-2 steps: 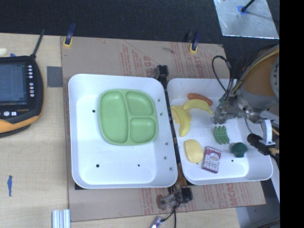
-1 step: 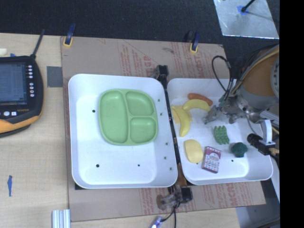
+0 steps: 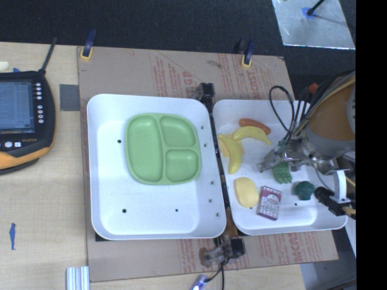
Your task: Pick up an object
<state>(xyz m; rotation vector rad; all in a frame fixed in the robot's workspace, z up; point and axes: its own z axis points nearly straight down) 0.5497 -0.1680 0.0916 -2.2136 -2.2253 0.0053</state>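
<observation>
So the gripper [image 3: 279,161] is down in the right bin [image 3: 242,225], sitting right over a little green broccoli-looking toy [image 3: 282,174]. It looks like it's touching or just above the top of it, but I honestly can't tell whether it has clamped on anything or not, the metal bits and cables blur together there.

If the broccoli is the target, my take is to come straight down, center on the clump and close gently, since it's lumpy and could squirt sideways toward the dark green piece [image 3: 304,190] just to its right. It's pretty much round from this angle, so no real long axis to line up with.

Other stuff in that bin: a banana [image 3: 253,135] lying left-right at the far side with an orange carrot-like thing [image 3: 254,125] touching it, a second yellow piece [image 3: 232,152] running near-far, a yellow lemon shape [image 3: 245,192], and a small red box [image 3: 269,202] at the near side. The left bin [image 3: 109,222] holds a green divided plate [image 3: 162,148].
</observation>
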